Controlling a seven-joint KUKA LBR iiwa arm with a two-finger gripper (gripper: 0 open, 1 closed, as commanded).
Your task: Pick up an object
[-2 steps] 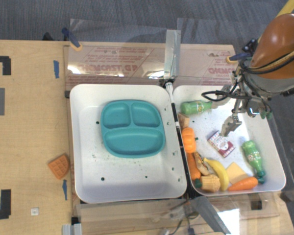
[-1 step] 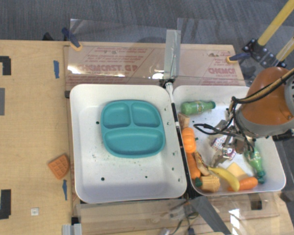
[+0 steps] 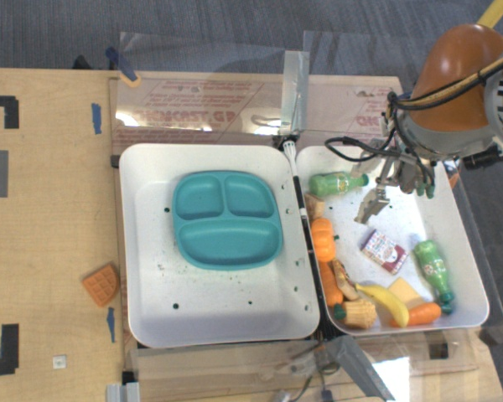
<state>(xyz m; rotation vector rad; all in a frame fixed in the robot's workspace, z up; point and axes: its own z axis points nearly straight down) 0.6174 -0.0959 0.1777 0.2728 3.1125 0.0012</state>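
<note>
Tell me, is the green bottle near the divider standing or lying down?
Lying down: the green bottle rests on its side in the right bin.

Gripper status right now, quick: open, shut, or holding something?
Gripper: open, holding nothing, hanging above the right bin near the green bottle.

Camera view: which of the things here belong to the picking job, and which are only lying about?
For the job:
gripper, above the right bin
in that bin: two green bottles, small carton, banana, carrot, corn

Lying about:
teal plate in the left bin
waffle on the bench, left of the bins
</note>
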